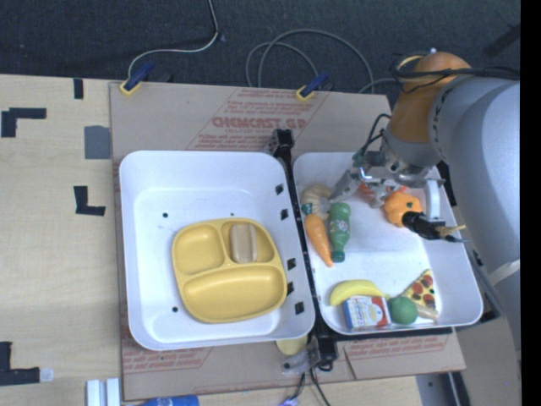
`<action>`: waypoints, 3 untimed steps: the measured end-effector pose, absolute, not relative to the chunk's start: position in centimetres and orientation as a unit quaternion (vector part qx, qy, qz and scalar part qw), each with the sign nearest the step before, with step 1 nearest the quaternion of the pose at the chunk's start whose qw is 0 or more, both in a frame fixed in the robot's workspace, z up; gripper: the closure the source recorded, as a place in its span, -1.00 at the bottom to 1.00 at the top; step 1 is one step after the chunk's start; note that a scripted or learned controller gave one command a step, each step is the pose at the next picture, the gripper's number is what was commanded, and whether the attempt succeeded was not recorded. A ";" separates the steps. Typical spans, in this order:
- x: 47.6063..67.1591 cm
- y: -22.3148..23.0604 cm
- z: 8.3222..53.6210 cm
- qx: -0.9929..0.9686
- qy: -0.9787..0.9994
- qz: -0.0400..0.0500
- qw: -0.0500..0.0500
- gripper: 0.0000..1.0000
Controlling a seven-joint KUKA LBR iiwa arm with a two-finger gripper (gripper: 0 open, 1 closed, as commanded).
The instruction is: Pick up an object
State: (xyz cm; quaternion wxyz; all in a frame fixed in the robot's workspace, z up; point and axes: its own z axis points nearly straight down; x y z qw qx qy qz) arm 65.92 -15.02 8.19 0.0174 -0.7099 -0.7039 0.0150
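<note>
Landmark: the black hinge strip (292, 227) between the two shallow white plastic bins.

Left of the strip, the left white bin (144, 252) holds one yellow three-compartment plastic tray (226, 271), set toward the lower middle. One tan bread-like piece (244, 244) lies in the tray's upper right compartment. Bare bin floor surrounds the tray on all sides, widest along the top wall.

Right of the strip, the right white bin (456, 269) holds the loose items. Just beside the strip: one orange toy carrot (319, 238), one green toy bottle (339, 232) touching it, and one pale rounded item (314, 197) above them. Along the lower wall: one yellow toy banana (356, 291), one small white and red carton (365, 313), one green ball (404, 309), one toy pizza slice (420, 293). One orange toy fruit (400, 208) sits near the far right. Open floor remains mid-bin.

The grey two-finger gripper (372, 176) hangs over the upper part of this bin, beside the orange fruit. Whether it is clenched or released cannot be determined.
</note>
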 end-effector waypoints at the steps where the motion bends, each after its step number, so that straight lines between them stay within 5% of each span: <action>1: 65.9 -15.1 8.2 -0.710 -0.704 0.015 0.018 -1.00; 3: 65.9 -15.0 8.2 -0.710 -0.704 0.015 0.017 -1.00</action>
